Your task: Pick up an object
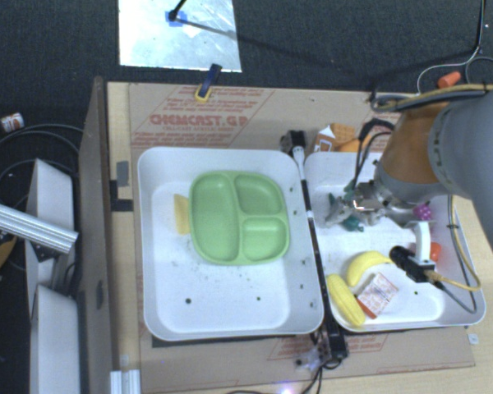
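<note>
The arm [464, 138] is a thick grey cylinder, smooth and rounded, with a faint sheen along its upper edge. Below the grey comes an orange band [407, 150], broad and slightly dull, wrapping the whole limb. Beneath the band sits a paler grey wrist collar [398, 191]. The gripper [351, 208] beyond the collar is a cluster of small metal parts, silvery with dark joints and a speck of green. Thin black cables [364, 150] loop beside the band, and a yellowish cable [440, 93] runs along the arm's upper edge.
</note>
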`<state>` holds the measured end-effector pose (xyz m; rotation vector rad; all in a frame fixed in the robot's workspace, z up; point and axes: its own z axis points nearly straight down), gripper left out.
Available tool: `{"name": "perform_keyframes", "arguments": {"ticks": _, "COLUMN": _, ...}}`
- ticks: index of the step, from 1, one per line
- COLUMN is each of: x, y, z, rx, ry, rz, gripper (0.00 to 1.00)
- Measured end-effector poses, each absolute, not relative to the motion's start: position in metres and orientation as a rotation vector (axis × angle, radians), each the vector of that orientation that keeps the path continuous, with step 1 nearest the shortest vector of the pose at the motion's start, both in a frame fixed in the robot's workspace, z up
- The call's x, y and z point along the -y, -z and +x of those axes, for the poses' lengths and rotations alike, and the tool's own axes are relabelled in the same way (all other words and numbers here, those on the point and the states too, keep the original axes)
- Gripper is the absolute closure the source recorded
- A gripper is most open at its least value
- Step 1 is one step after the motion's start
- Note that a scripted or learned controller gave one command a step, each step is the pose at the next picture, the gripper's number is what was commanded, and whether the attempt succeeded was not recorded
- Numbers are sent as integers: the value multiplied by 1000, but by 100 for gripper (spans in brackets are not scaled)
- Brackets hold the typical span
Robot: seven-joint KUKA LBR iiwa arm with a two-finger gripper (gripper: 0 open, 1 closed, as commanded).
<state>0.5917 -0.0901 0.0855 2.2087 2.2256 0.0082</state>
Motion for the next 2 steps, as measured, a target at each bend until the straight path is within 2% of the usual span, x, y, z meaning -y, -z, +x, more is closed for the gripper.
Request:
{"name": "perform_keyframes", "arguments": {"ticks": 1, "x": 92, "y": -96, "z": 589, "rx": -2224, "ry": -5, "rz": 2215, "gripper": 100}}
{"name": "perform_keyframes", "arguments": {"ticks": 2, "x": 18, "y": -189, "z": 589, "rx": -2231, "ry": -10, "rz": 2207, "gripper": 100}}
